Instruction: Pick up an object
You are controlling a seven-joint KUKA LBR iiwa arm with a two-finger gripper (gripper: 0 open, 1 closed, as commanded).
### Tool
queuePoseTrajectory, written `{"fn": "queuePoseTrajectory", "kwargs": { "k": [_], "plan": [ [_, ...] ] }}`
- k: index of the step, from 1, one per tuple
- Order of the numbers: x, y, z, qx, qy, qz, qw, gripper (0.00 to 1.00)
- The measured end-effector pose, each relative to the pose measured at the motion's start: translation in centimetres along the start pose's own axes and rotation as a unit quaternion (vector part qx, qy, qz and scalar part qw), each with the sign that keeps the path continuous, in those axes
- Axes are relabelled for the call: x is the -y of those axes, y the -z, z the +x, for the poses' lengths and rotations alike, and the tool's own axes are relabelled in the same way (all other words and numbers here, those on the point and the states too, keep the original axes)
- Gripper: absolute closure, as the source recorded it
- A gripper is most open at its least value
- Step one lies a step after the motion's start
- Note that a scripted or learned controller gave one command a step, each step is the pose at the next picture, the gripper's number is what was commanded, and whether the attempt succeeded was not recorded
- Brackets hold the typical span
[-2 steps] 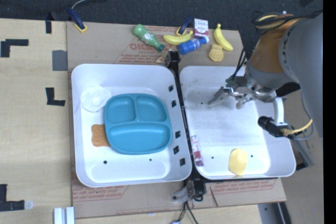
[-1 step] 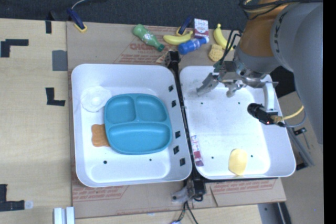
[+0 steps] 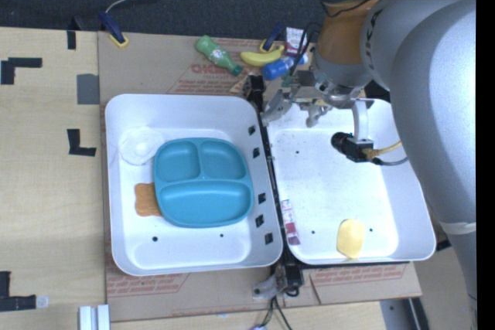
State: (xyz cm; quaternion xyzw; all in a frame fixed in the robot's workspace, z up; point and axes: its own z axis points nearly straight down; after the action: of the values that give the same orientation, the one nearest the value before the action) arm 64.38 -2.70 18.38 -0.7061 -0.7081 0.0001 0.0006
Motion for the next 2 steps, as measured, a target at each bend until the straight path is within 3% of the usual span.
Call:
{"fn": "queuePoseTrajectory", "kwargs": {
  "k": [1,2],
  "plan": [
    [-2.5,10.3,-3.0,0.001,-0.001,-0.002,1.0000,0.00],
    [-2.3,-0.1,-2.3,0.001,0.000,0.002,1.0000,0.00]
  ]
}}
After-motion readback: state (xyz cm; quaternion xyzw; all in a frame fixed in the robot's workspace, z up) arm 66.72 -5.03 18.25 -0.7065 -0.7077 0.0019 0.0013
